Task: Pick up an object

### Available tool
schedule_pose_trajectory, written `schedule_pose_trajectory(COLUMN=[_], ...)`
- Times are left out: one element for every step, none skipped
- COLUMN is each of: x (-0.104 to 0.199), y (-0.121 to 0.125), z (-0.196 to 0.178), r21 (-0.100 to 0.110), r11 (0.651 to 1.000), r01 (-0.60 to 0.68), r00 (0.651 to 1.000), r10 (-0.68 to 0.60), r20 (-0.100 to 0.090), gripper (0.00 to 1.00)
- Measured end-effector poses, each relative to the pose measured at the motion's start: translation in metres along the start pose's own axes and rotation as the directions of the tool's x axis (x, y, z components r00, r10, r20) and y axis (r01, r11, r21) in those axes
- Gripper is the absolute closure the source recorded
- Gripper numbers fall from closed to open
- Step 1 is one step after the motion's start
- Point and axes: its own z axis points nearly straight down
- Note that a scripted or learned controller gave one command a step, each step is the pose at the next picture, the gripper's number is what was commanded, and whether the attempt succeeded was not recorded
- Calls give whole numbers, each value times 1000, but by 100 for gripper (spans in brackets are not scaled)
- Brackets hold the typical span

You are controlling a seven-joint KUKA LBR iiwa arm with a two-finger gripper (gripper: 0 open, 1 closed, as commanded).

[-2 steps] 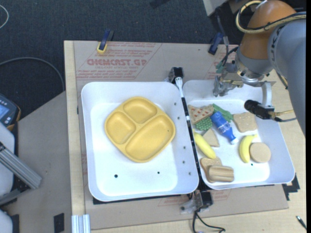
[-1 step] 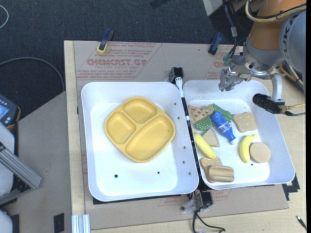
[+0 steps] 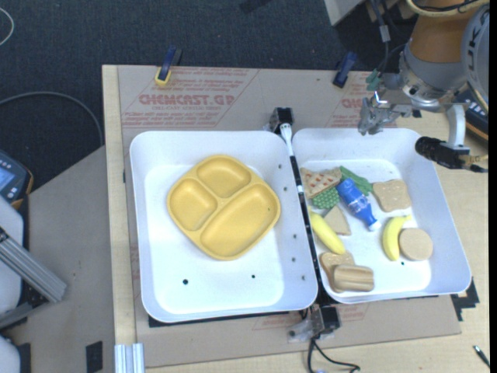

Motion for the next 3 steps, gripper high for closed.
schedule_pose_trajectory(x=[43, 93, 154], y=[-5, -18, -29], z=[4, -7, -7], r21=[7, 8, 8], r11=[1000, 1000, 1000], r01=[1, 1, 4], r00=[1000, 1000, 1000], r10=[-1, -1, -4], r20=[-1, -2, -3], gripper=[100, 100, 100])
